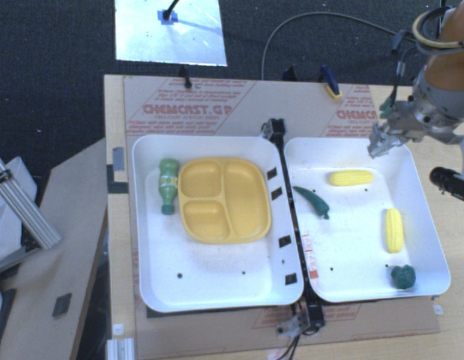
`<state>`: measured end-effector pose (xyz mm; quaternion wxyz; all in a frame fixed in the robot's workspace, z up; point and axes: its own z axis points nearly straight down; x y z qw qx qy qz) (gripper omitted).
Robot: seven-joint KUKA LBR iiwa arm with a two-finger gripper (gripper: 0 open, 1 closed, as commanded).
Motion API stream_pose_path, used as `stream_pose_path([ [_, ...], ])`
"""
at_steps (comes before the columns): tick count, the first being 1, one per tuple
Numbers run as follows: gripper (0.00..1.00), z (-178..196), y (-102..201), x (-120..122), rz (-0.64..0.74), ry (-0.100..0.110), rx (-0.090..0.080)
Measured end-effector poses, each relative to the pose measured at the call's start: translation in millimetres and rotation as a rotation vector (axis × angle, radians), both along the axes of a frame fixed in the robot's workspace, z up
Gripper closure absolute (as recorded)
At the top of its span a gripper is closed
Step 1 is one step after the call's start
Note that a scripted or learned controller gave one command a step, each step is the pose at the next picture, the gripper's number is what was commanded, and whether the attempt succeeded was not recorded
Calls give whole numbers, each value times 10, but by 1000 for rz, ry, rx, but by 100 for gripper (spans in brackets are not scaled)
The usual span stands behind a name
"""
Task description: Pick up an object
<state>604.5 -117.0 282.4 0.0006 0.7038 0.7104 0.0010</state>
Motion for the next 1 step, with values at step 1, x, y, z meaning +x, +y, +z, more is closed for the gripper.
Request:
stream_pose_path([
  [1,100,-23,560,-7,1,0,1],
])
